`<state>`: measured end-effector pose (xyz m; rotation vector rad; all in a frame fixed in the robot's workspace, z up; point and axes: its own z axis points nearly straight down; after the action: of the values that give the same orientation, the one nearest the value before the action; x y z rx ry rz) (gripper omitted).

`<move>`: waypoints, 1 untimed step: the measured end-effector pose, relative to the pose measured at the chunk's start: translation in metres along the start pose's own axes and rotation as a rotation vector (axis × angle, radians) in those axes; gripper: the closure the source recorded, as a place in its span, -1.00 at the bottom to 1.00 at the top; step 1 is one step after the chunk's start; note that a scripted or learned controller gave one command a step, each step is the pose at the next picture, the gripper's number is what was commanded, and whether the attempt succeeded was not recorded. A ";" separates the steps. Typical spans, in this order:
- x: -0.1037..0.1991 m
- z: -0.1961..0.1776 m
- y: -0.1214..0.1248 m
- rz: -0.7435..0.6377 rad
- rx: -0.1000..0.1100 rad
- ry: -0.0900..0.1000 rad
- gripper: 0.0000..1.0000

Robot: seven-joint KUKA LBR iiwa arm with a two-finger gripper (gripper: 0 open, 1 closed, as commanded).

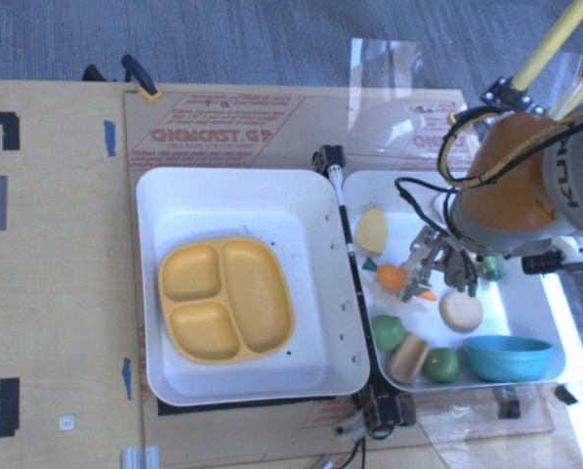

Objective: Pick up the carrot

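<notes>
The grey arm (525, 179) with its orange band is reaching in from the right over the right bin (555, 306), its bulk covering much of that bin's upper right part. The gripper (430, 270) is hanging low over the bin floor, its metal fingers a tangle of grey and glare, so how wide they are standing and whether anything is sitting between them cannot be told. The carrot (393, 277) is lying in the right bin near its left wall, just beside the fingertips and possibly touching them; its right end is slipping under the metal, and a small orange bit is showing just below the tip. Above it a pale yellow piece (371, 231) is resting near the divider, with a tiny green scrap (369, 263) between the two. A round cream item (461, 311) is sitting just right of the gripper. Along the bin's near edge a green piece (387, 331), a tan cylinder (407, 357), a second green piece (441, 363) and a blue bowl (507, 356) are crowding together. A green-blue thing is peeking from behind the wrist, too hidden to name. The left bin (174, 203) is holding a yellow divided tray (225, 298).
</notes>
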<state>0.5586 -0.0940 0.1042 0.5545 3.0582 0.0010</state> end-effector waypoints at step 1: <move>0.047 0.009 -0.026 -0.045 0.000 0.008 1.00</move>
<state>0.5056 -0.1013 0.0930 0.4872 3.0777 0.0021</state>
